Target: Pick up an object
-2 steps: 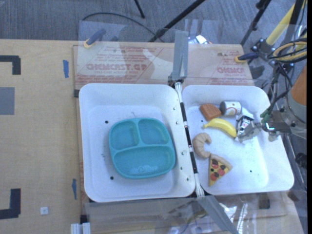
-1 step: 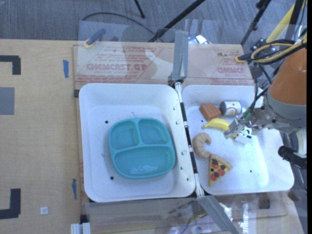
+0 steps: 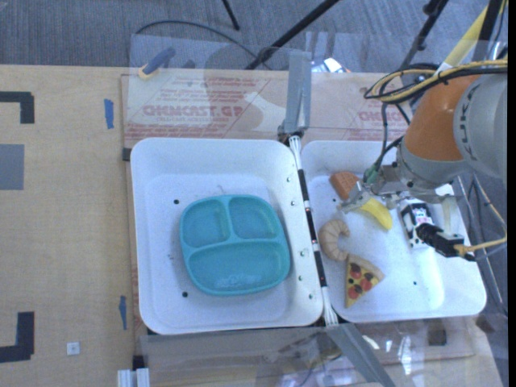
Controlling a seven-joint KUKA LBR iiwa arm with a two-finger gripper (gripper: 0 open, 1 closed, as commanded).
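The right bin (image 3: 451,293) holds several toy foods. An orange-brown piece (image 3: 344,183) lies at its back left, with a yellow banana-like piece (image 3: 377,214) just right of it. A tan croissant (image 3: 334,239) lies by the left wall and a pizza slice (image 3: 361,279) sits near the front. My gripper (image 3: 360,196) hangs low between the orange-brown piece and the yellow piece, close to both. The arm's wrist hides part of the yellow piece.
The left bin (image 3: 153,176) carries a teal divided plate (image 3: 234,244). A metal divider (image 3: 305,208) separates the two bins. Black and white hardware with cables (image 3: 423,228) hangs over the right bin's right half. The orange-banded arm (image 3: 439,127) looms over the back right.
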